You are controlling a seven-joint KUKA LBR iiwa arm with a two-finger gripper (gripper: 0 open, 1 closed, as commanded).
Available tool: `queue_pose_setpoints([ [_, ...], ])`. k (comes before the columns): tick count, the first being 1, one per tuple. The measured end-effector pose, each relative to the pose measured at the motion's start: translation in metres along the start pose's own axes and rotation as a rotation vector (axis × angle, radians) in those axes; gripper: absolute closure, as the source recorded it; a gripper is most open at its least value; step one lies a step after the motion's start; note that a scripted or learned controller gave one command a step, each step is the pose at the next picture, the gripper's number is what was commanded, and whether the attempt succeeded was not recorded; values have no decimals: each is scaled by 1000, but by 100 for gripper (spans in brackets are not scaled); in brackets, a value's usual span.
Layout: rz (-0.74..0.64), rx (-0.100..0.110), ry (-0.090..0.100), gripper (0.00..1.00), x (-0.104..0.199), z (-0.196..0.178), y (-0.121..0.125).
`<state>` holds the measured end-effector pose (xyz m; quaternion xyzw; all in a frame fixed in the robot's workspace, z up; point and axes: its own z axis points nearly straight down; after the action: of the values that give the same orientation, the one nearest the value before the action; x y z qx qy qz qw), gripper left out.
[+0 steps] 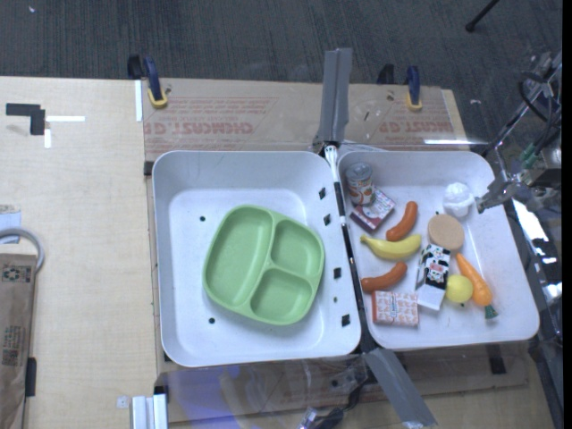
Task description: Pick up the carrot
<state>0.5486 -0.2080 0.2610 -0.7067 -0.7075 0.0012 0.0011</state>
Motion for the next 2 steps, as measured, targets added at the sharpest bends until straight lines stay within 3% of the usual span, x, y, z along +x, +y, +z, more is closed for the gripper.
queue_pose_setpoints([
  [1, 81, -4, 10, 0, -5, 158, 5],
  [2, 192, 4, 12, 0, 0, 170, -66],
])
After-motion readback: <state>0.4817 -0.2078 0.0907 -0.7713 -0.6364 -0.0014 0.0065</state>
